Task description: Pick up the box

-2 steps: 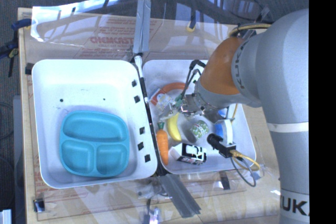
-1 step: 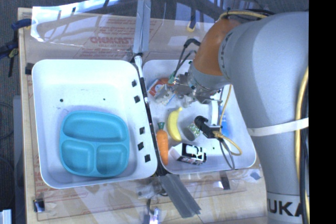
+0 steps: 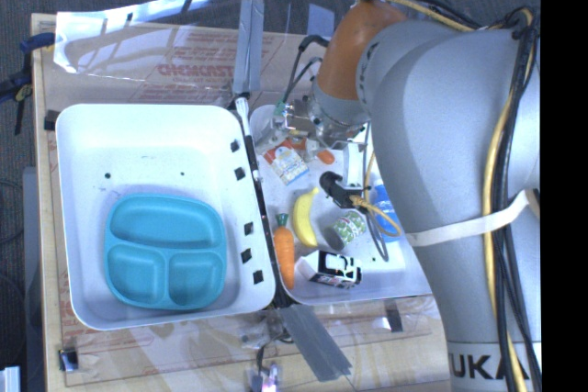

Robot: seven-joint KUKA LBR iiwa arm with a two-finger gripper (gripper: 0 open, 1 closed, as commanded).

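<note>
The grey arm [image 3: 450,151] fills the right half of the frame, its orange band [image 3: 354,46] at upper centre, reaching down into the right bin [image 3: 404,289]. The left bin [image 3: 83,161] holds a blue divided tray [image 3: 165,252] at lower left.

The gripper [image 3: 308,128] sits over the upper end of the right bin; whether it is released or clenched I cannot tell, since the wrist hides its tips. Just below and slightly left of it lies a small white and orange box [image 3: 289,162], tilted, its long axis running roughly from upper left to lower right. I take this as the box to pick, so the coming move is a short descent toward the lower left.

Further down the bin crowd a banana [image 3: 305,218], a carrot [image 3: 285,257] along the dividing wall, a green-patterned can [image 3: 349,227] and a black and white carton [image 3: 335,271] at the bottom. The banana lies nearest the box and could get in the way.
</note>
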